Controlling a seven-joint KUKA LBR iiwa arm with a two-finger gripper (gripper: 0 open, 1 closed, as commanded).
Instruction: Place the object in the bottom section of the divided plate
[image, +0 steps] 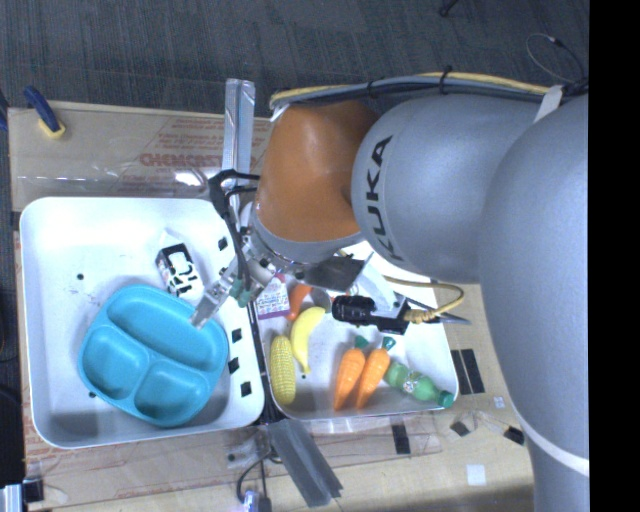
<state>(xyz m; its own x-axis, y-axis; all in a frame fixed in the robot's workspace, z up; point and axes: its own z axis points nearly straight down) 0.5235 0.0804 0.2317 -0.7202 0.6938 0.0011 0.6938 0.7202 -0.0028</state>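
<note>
Gripper (207, 308) lowered over the upper right rim of the blue divided plate (150, 355), slim fingers close together, tip touching or just above the plate; nothing seen pinched between them. Plate lying in the left bin (50, 260), three compartments, all bare blue. Black-and-white card (176, 268) just above the plate, beside the gripper. To the plate's right, past the bin wall, in the right bin (440, 350): corn cob (283, 368) nearest, banana (305, 332) beside it, two carrots (358, 374) further right, green bottle (418, 385) furthest. Grey arm (450, 170) with orange band above and right of the plate, covering much of the right bin.
</note>
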